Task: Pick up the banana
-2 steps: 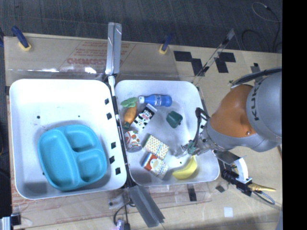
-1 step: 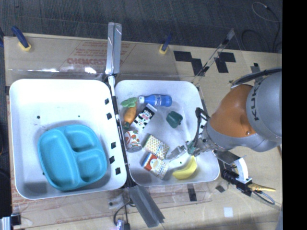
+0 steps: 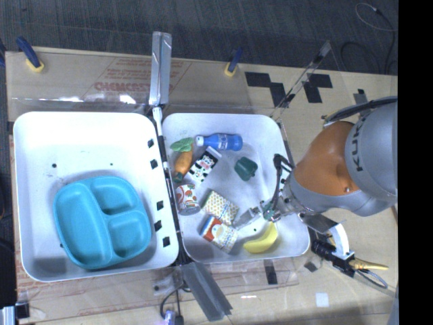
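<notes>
Dark grey carpet (image 3: 203,5) with a fine ribbed weave fills the far side of the scene. A thin dark cable (image 3: 373,13) loops across it at the far right. Nearer lies the surface (image 3: 81,70), covered in brown board that carries faded red lettering (image 3: 128,81) at the far left. Two blue clamps grip its far edge, one at the left corner (image 3: 30,54) and one near the middle (image 3: 233,63). Black square markings (image 3: 270,83) sit on the board at the far right. A grey metal strip (image 3: 160,66) runs from the far edge toward the near side. The light is even and soft, with a pale glare (image 3: 101,99) on the far left.
</notes>
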Controlling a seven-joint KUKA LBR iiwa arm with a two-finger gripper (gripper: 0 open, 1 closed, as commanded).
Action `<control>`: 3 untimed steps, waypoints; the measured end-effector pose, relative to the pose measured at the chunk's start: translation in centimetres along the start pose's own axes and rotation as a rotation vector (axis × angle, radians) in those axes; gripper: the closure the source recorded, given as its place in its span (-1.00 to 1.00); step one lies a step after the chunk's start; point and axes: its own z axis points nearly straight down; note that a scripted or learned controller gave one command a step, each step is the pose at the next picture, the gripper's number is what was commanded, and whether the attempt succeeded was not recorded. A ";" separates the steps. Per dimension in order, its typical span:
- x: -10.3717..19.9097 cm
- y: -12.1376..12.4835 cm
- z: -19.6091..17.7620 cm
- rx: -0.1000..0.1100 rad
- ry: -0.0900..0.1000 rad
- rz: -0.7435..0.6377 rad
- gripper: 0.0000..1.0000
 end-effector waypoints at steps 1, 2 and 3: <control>0.0 0.0 -0.8 0.003 0.003 -0.005 1.00; 0.0 0.0 -0.8 0.003 0.002 -0.005 -1.00; 0.0 0.0 0.0 0.000 0.000 -0.038 -1.00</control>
